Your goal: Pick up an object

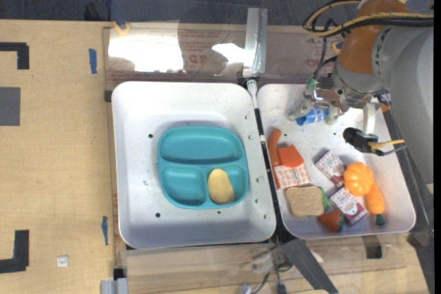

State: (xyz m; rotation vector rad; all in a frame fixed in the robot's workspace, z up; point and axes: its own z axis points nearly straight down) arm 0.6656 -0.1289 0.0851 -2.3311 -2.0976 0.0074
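Gripper (318, 109) low over right white bin's (403, 217) far end, small blue crumpled packet (311, 116) right beneath; finger state unclear

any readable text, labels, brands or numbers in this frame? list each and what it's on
No text can be read with confidence.
Clear panel behind the left bin: faint reddish lettering, washed out by glare.
Red-and-white packets in the right bin: print too small and blurred.
Blue item by the gripper: no legible label.
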